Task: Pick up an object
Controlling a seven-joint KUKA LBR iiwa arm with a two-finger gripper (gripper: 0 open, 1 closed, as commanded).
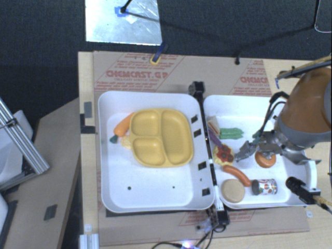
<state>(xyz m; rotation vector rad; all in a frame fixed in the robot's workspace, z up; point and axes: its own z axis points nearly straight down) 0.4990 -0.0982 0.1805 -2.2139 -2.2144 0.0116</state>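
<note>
Robot gripper [249, 150], finger state impossible to tell, hovers over toy food in the right bin [244, 104]

Occlusions and cut-offs, right bin mostly.
Arm [311, 105] runs off the right edge, covering the right bin's [233, 101] far right wall. Hand [249, 150] is small and blurred, finger state unreadable. Orange round item [265, 161] partly under the wrist. Carrot [122, 125] tucked partly behind the yellow tray [160, 137]. Can [264, 187] label too small to read. Tabletop [62, 139] clipped at the bottom.
</note>
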